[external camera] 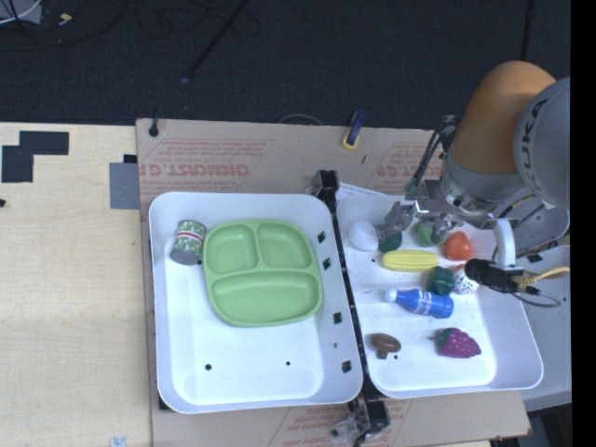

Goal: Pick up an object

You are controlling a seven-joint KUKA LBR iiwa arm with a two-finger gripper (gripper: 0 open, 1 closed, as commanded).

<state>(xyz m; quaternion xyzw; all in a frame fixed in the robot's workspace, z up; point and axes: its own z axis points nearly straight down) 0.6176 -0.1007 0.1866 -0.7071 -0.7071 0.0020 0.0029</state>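
My gripper (417, 223) hangs low over the back of the right bin (507, 366), open, with a small green thing (426, 234) just below, between its fingers. Nothing is lifted. Around it lie a white egg (362, 236), a dark green piece (389, 242), a yellow corn cob (410, 260) and a red-orange tomato (457, 246). Nearer the front are a dark green toy (440, 280), a blue bottle (421, 302), purple grapes (457, 343) and a brown mushroom (384, 345).
The left bin (242, 380) holds a green divided plate (263, 273) and a small can (189, 241) at its back left. A ridge (343, 287) separates the two bins. The arm's orange band (498, 115) looms over the right bin's back right corner.
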